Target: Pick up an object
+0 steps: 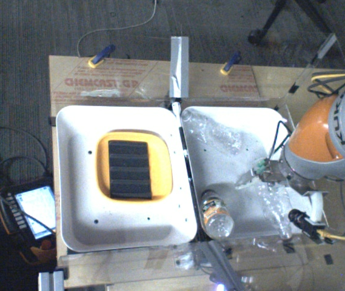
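**Robot arm reaching into the right bin, near clear plastic items**

A grey arm with an orange band (318, 132) is reaching in from the right over the right bin (233, 117). Its hand (263, 170) is hovering above crumpled clear plastic (275, 205); whether it is spread or pressed together cannot be told, and nothing is visibly pinched. A clear plastic bottle (214, 216) is lying in the bin's lower left corner, below and to the left of the hand, its long axis running roughly top to bottom. More clear wrap (217, 135) is lying up and to the left. The left bin (75, 162) is holding a yellow sponge with a black pad (133, 167), well apart from the hand, across the tabletop (99, 80).
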`<act>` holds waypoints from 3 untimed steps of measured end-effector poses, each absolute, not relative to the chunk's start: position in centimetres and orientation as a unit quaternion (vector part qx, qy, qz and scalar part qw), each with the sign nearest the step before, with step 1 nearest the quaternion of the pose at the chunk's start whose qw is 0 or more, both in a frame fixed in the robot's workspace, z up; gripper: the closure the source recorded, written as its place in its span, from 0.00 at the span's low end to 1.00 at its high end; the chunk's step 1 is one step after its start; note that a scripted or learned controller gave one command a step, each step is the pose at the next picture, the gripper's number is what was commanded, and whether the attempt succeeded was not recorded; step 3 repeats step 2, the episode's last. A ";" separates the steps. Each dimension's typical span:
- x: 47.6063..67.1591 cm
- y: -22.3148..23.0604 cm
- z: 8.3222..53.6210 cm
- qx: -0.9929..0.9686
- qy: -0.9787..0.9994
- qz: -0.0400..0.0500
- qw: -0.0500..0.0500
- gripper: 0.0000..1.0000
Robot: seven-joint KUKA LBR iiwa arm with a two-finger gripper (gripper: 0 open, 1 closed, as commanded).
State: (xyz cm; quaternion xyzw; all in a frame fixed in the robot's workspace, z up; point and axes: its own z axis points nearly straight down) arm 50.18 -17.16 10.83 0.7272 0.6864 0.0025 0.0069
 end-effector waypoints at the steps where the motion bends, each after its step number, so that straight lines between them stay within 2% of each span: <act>1: 53.8 -13.4 18.7 0.726 0.688 -0.001 0.000 1.00; 2: 51.2 -12.8 21.5 0.711 0.703 -0.002 0.000 1.00; 3: 51.2 -12.8 21.5 0.711 0.703 -0.002 0.000 1.00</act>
